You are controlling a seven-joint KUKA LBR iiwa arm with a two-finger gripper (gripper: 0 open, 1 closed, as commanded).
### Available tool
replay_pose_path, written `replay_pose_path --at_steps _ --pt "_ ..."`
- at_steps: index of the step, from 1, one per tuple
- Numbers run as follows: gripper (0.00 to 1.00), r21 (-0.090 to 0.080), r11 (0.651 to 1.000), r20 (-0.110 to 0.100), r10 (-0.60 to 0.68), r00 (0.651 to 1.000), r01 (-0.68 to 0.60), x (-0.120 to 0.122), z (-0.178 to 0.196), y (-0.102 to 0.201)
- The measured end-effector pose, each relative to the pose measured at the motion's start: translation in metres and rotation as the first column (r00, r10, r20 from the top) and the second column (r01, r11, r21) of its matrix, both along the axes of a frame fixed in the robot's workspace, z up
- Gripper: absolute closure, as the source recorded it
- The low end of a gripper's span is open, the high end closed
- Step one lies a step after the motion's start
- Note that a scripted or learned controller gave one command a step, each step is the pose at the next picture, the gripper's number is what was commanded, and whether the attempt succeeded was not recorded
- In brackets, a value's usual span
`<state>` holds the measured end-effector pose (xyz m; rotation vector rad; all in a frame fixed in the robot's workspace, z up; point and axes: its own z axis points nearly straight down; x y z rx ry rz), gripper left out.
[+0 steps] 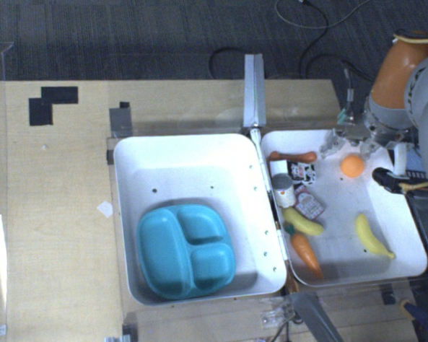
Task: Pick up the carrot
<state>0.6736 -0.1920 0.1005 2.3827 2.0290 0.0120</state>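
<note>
At the right bin's (pixel 415 266) far edge, the gripper (pixel 347 138) hovers beside an orange ball (pixel 352 166); whether it is spread or closed cannot be told. Carrot (pixel 304 252): orange, tapered, green-topped, lying along the near-left wall, touching a banana (pixel 304 223).
</note>
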Motion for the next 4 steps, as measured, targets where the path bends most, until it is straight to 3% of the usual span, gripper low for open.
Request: replay_pose_path --at_steps 1,2,3,4 --pt "0.0 0.005 1.0 -0.008 0.027 1.0 -0.027 -0.031 -0.014 -0.006" --pt "1.0 0.006 1.0 -0.016 0.028 0.999 -0.027 -0.032 -0.004 -0.007" --pt "1.0 0.005 0.993 -0.006 -0.121 0.993 0.121 -0.032 0.113 0.066" --pt "0.0 0.004 0.993 -0.007 -0.121 0.993 0.121 -0.032 0.113 0.066"
